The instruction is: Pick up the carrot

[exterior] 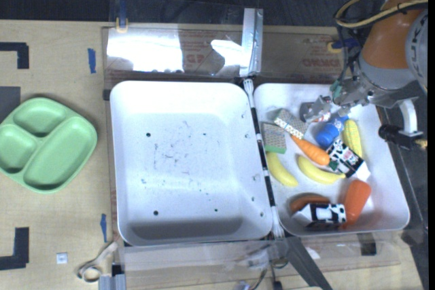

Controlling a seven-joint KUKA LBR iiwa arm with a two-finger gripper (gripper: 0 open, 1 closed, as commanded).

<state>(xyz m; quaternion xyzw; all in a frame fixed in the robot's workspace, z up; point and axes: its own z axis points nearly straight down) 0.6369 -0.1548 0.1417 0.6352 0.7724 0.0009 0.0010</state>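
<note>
The carrot [310,148] lies slantwise in the right bin [397,214], touching a blue item [329,133] and close between two bananas [319,172]. The gripper [325,107] hangs above the bin's far part, near the carrot; whether it is open or closed cannot be told. Recommended: descend across the carrot's narrow width, clear of its neighbours. The surface is pale wood; a green divided plate [45,143] sits left; dark floor lies beyond.

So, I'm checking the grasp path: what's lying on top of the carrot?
The blue object overlaps the carrot at its thick end, with the gripper above it. The pointed end lies bare beside the sponge. What's beneath the carrot is hidden.
</note>
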